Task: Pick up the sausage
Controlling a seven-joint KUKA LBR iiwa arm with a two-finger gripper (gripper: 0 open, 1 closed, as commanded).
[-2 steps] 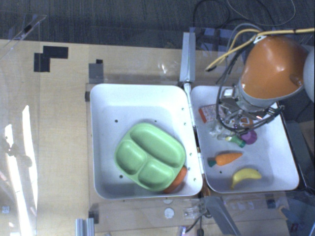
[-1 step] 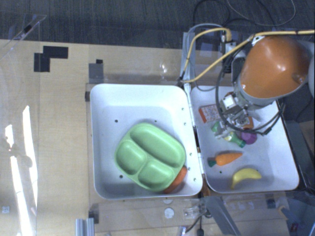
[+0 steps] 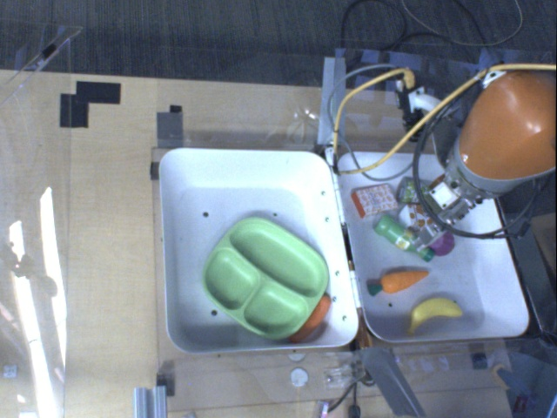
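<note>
Sausage (image 3: 317,313) lay part-hidden under the green plate (image 3: 261,273) in the left bin (image 3: 187,233), while the claw (image 3: 426,226), its state not discernible, hung beside the green bottle (image 3: 392,230) in the right bin (image 3: 496,312).

A green plate (image 3: 265,274) fills the left bin (image 3: 187,233); carrot (image 3: 402,280) beside banana (image 3: 434,312).

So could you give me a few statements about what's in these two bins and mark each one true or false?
1. The green plate lies in the left bin. True.
2. The banana lies in the left bin. False: it lies in the right bin.
3. The carrot lies just above the banana in the picture. True.
4. The arm reaches over the left bin. False: it hangs over the right bin.
5. The green plate has three compartments. True.
</note>
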